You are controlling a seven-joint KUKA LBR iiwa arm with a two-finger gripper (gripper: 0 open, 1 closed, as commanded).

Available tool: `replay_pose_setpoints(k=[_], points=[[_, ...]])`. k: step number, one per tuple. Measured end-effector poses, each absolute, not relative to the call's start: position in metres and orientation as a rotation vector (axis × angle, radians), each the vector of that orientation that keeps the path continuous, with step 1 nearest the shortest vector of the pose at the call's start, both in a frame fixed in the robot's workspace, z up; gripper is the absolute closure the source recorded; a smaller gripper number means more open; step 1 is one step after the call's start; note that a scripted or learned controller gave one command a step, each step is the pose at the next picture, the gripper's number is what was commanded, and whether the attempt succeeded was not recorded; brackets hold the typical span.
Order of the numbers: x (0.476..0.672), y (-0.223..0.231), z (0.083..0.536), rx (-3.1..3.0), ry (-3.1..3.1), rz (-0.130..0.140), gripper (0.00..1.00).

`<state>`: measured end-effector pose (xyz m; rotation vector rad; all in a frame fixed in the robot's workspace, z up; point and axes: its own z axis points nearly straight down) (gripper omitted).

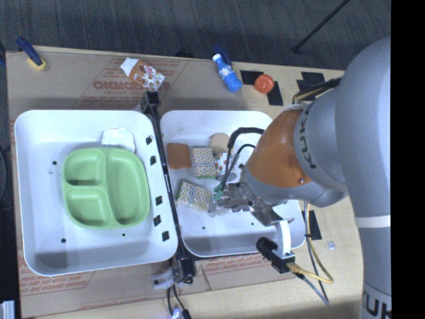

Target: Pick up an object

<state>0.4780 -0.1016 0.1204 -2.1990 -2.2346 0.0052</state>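
The claw (222,201) hangs low in the right bin (199,121), just beside the near patterned packet (194,195); whether it is apart or together I cannot tell, the wrist hiding it. To do this well, it should centre over the packet, come straight down and close across its narrow side, keeping off the bin wall. The packet is flat, square-ish, pale with a speckled print, lying tilted. A second packet (203,162), a brown piece (177,155) and a beige lump (219,140) lie farther back.
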Motion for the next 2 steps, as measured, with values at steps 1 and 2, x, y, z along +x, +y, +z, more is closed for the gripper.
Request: replay_pose_setpoints(k=[1, 2], points=[[0.581, -0.134, 0.245, -2.218, -2.230, -0.003, 1.00], [0.618, -0.118, 0.206, -2.215, -2.229, 0.001, 1.00]])
